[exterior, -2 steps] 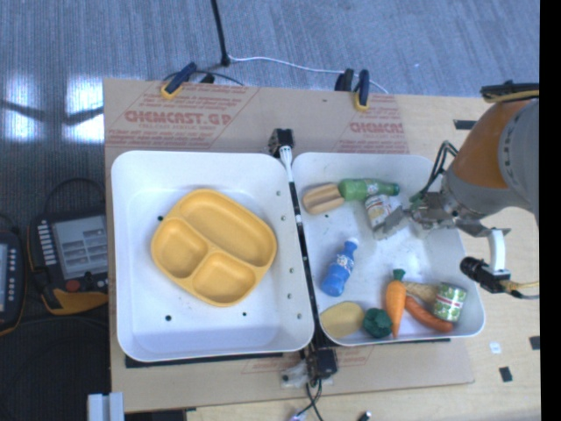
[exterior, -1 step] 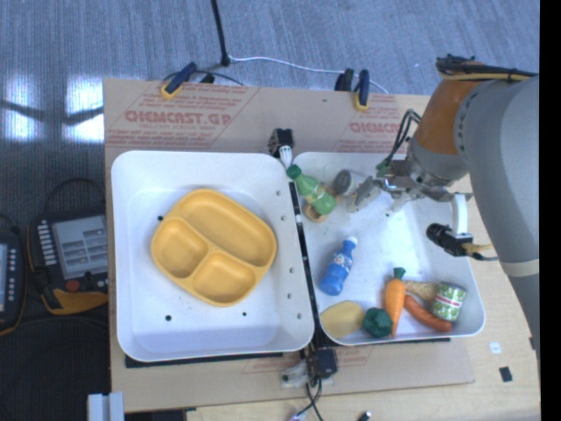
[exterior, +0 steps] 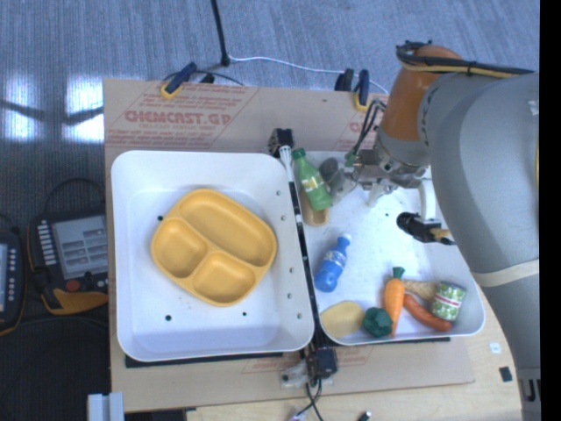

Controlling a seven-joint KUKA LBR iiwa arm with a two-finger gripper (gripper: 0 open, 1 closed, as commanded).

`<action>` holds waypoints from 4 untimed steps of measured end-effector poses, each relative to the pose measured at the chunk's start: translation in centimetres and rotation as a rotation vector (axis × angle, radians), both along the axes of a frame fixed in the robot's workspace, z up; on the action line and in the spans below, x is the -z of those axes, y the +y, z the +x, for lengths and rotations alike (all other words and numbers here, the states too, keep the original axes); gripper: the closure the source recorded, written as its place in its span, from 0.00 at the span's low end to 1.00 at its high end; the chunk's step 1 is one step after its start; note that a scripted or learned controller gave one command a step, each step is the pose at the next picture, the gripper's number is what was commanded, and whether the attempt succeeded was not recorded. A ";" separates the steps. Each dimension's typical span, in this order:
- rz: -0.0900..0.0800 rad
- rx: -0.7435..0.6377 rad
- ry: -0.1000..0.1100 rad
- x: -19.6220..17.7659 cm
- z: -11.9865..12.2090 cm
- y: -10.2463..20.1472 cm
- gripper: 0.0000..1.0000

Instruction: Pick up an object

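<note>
— Cardboard-topped bench (exterior: 175, 117), two white bins; where's the gripper (exterior: 366, 175)?
— Top of the right bin (exterior: 412, 336), empty; whether it's spread or closed, I cannot tell.
— Nearest thing?
— The green bottle (exterior: 311, 182), just left — long axis running away from camera.

My arm (exterior: 491, 165): bulky, smooth grey casing, rounded segments. Orange band (exterior: 410, 103) above wrist, glossy. Dark cable along wrist side. My pincer (exterior: 372, 178): small, metallic grey, dark fittings at base.
</note>
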State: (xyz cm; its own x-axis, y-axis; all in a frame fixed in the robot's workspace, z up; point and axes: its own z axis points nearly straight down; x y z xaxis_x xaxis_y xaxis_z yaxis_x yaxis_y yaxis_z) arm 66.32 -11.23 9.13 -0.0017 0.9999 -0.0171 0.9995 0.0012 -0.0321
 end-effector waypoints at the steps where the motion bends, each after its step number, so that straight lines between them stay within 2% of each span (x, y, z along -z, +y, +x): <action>1: 0.009 0.002 -0.050 -0.2 -10.0 1.3 0.00; 2: 0.004 0.004 -0.057 -1.3 -9.8 1.0 1.00; 3: 0.004 0.003 -0.057 -1.3 -9.8 1.1 0.00; 4: 0.017 -0.006 -0.027 -0.2 -1.7 -2.3 0.00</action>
State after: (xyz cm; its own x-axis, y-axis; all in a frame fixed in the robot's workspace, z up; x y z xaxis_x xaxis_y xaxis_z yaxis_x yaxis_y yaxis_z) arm 64.67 -13.51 9.31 -0.0071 1.0000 -0.0007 1.0000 0.0071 -0.0053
